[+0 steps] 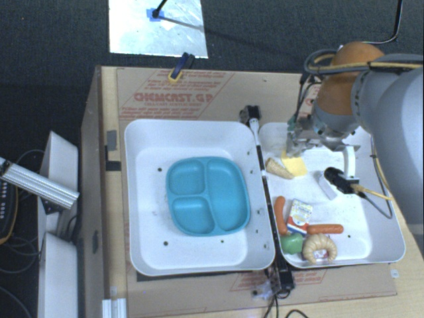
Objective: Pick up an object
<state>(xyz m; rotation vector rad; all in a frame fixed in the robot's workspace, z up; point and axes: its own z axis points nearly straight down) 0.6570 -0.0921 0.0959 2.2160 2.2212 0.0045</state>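
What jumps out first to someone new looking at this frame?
Probably the blue divided plate, alone in the middle of the left bin. Next, the grey arm with its orange band, reaching in from the right with its gripper low over a yellow block in the right bin. Toy food clusters at that bin's near left corner, including a carrot and a croissant.
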